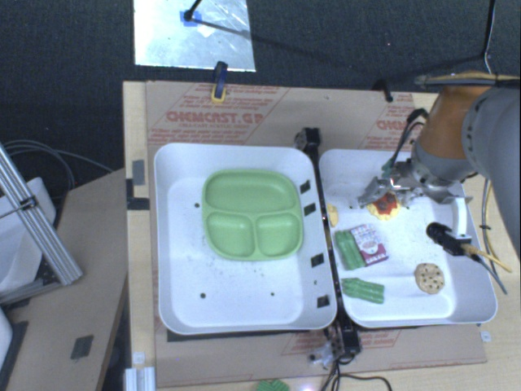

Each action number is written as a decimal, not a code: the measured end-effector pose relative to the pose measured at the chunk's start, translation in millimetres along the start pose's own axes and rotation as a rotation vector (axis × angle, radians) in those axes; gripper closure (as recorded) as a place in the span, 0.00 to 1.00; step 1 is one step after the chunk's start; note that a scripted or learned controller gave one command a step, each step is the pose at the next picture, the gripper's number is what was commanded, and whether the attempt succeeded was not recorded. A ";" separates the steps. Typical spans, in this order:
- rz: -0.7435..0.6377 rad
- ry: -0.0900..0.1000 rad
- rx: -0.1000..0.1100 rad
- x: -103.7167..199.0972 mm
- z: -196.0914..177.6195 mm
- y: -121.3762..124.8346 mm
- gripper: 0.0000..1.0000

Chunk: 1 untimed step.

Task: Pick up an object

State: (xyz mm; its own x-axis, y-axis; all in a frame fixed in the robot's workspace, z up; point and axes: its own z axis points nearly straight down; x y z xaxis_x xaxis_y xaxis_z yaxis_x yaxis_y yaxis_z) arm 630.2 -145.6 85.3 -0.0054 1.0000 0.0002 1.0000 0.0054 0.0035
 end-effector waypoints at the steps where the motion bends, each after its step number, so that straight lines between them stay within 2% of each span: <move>1: 0.006 -0.001 0.000 -28.4 0.0 -6.3 0.00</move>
State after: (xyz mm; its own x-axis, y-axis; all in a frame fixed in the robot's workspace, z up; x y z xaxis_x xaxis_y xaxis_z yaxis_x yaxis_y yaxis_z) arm 624.1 -174.1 85.3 0.0004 1.0000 -0.0011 1.0000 -0.0004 0.0032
